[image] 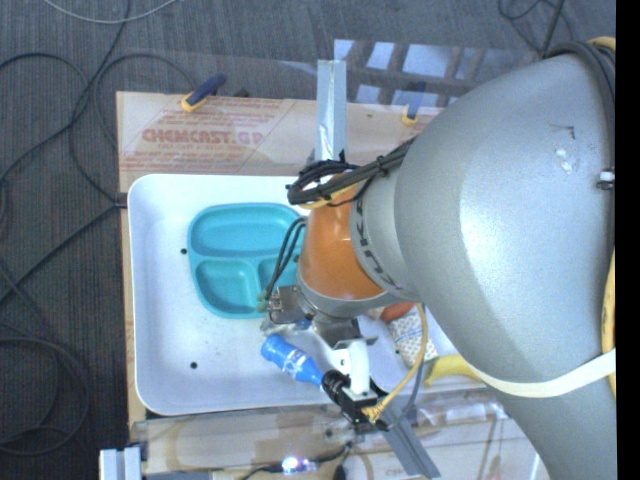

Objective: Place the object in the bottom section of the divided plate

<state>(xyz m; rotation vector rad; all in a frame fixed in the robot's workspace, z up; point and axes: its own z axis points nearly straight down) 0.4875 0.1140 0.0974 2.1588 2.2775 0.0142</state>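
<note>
A teal divided plate (240,258) lies in the left white bin (160,298), towards its back. My gripper (300,320) hangs below the orange wrist band, over the plate's right front edge. Just in front of it is a blue cylindrical object (288,358) with a paler end, near the bin's front right corner. The wrist hides whether that object lies on the bin floor or sits in the gripper.
The grey arm covers most of the right bin. At its edge peek out an orange-red thing (398,310), a white patterned thing (410,340) and a yellow thing (452,368). Cardboard (200,138) lies behind the left bin.
</note>
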